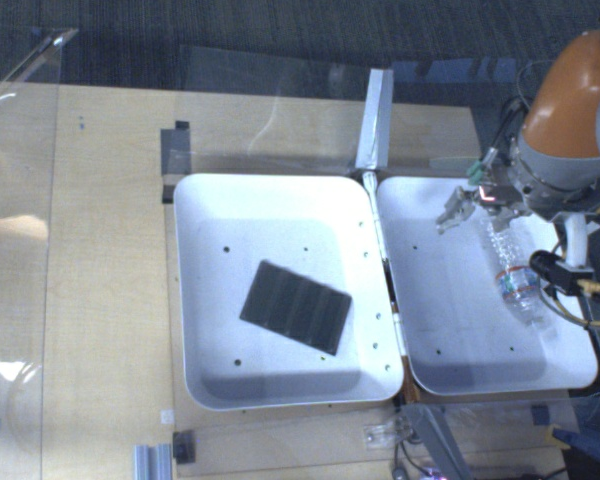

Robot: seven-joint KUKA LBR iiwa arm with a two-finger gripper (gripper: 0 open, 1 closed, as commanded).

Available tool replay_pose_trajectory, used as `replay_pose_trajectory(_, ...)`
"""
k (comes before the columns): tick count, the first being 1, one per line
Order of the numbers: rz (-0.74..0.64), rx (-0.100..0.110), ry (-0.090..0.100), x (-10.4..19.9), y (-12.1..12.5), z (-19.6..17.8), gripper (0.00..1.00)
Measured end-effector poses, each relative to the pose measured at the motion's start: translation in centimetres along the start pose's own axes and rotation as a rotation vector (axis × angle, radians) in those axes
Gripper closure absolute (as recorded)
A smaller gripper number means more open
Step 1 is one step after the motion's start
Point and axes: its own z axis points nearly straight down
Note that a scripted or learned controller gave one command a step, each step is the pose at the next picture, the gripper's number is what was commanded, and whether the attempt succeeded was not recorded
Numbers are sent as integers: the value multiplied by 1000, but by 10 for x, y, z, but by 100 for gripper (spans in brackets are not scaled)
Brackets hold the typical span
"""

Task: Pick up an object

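two white bins (pixel 280 388) sit side by side on a wooden bench (pixel 90 268).

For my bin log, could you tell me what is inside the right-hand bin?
A clear plastic bottle lies in the right bin, near its right side. The arm covers the far right corner.

Left bin (pixel 195 268): 1 dark ribbed pad (pixel 296 307) lies mid-floor, bare floor all around it. Right bin (pixel 420 358): a clear bottle (pixel 513 273) blocks its right side; left half open.

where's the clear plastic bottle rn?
The clear plastic bottle lies in the right bin, toward its right side, just below the gripper.
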Motion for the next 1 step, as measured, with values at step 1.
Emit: replay_pose_trajectory(1, -44, -2, -2, -86, 19, 7, 0)
